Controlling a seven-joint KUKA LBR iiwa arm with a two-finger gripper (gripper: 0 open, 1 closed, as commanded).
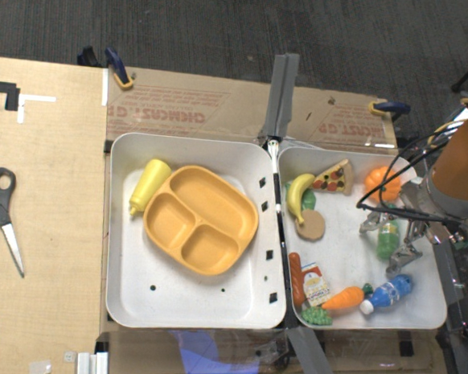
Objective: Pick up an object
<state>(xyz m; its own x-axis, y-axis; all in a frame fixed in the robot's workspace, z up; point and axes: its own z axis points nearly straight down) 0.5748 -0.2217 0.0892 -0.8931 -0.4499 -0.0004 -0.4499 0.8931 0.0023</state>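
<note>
A pale wooden bench (37, 231) with scissors (4, 212) stood before dark carpet, bearing a left bin (129, 295) and a right bin (417, 318). The gripper (389, 241) hung in the right bin, fingers spread either side of a green object (387, 239). Just behind it lay an orange fruit (379, 182); nearer the camera a blue bottle (388, 293) and carrot (343, 298); far left, a yellow tray (199, 218)

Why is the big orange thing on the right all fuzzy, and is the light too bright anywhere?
In the camera view, the arm's orange band sits close to the lens, so it looks soft and blurry. The yellow tray and the scissors are sharp. The light is even, with soft shadows under the tray and no strong glare on the white bins.
</note>
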